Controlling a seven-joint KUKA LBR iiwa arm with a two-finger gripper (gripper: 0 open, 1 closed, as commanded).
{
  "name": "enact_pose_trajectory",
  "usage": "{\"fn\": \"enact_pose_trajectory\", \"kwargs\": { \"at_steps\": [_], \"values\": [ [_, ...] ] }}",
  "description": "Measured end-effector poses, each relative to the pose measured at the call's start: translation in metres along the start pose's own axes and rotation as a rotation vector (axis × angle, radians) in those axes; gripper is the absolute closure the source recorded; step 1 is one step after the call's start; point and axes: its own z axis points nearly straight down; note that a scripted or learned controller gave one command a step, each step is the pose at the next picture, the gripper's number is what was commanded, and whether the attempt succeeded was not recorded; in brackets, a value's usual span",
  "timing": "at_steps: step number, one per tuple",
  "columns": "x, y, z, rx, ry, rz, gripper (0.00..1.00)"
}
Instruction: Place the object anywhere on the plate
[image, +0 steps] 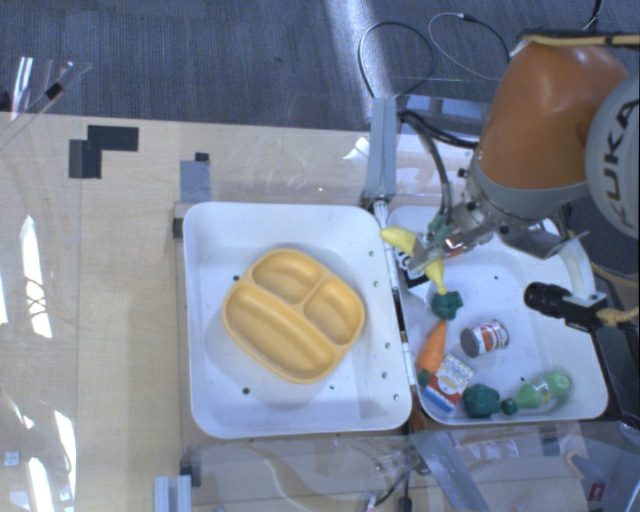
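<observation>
A yellow plate with three compartments lies in the left white bin. In the right bin, a yellow banana rests at the far left corner, against the divider. My gripper hangs low over the banana's right part, and a second yellow stretch shows just below it. Whether it grips the banana is hidden by the wrist. The orange band of the arm looms above.
The right bin also holds a carrot, a small green piece, a red-and-white can, a printed packet, a dark green item and a green bottle. A black fitting juts in from the right.
</observation>
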Motion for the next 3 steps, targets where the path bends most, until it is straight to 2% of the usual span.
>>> {"fn": "enact_pose_trajectory", "kwargs": {
  "at_steps": [1,2,3],
  "values": [
    [0.027,-0.014,0.001,-0.001,0.001,-0.225,1.00],
    [0.063,-0.030,-0.029,-0.004,-0.001,-0.352,1.00],
    [0.045,-0.037,-0.128,-0.014,-0.009,-0.574,1.00]
  ]
}}
